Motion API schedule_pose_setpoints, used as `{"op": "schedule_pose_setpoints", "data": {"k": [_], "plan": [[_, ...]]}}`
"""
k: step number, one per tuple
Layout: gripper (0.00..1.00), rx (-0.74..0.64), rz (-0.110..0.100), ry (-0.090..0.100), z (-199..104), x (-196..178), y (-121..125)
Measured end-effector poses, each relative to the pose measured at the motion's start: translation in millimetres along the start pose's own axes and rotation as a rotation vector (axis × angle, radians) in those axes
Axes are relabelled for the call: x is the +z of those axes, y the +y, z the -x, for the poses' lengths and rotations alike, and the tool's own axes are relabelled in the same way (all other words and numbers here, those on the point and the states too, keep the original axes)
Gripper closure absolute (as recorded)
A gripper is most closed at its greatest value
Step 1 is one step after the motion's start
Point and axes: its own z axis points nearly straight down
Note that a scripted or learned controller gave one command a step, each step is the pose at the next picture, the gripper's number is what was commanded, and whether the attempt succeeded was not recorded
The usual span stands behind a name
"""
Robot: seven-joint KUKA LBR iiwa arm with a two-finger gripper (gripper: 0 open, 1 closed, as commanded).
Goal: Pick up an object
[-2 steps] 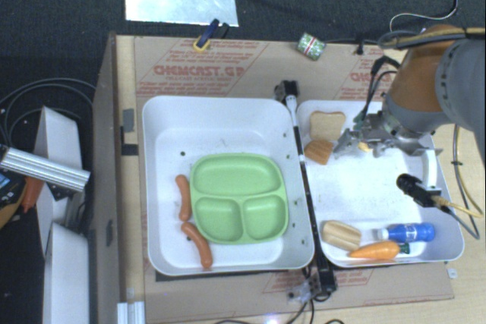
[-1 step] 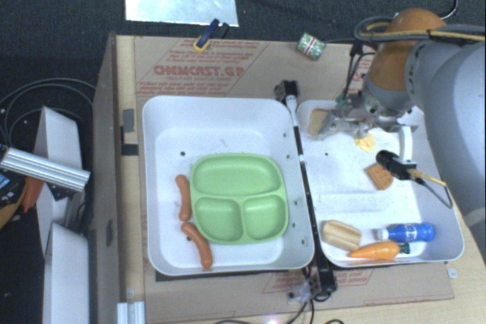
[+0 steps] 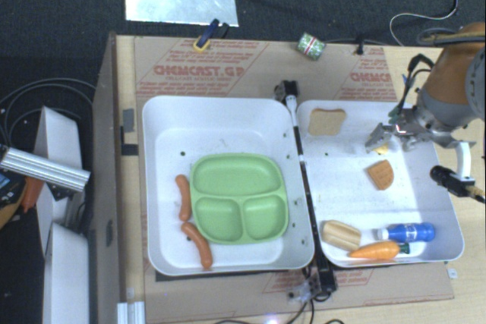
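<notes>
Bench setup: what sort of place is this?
Probably a robotics lab grasping station: two white bins of toy food like a carrot on a cardboard-covered bench, with loose cables nearby.

Two bins sit side by side on the table point(image 3: 228, 57). In the left bin point(image 3: 163, 163) a divided tray point(image 3: 239, 196) lies in the middle, with two sausages point(image 3: 183, 197) along its left edge. The right bin point(image 3: 437, 228) holds a bread slice point(image 3: 326, 121) at its far left corner, a pastry-like piece point(image 3: 380, 174) mid-bin, and — along the near wall — a bun point(image 3: 341, 234), a carrot point(image 3: 374, 251) and a bottle point(image 3: 404, 233).
</notes>
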Motion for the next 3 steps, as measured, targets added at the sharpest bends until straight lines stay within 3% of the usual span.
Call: {"op": "schedule_pose_setpoints", "data": {"k": [1,2,3], "plan": [[0.0,0.0,-0.001,0.003,6,24,-33],[1.0,-0.002,0.002,0.002,6,13,-31],[0.0,-0.002,0.002,0.002,6,13,-32]]}}
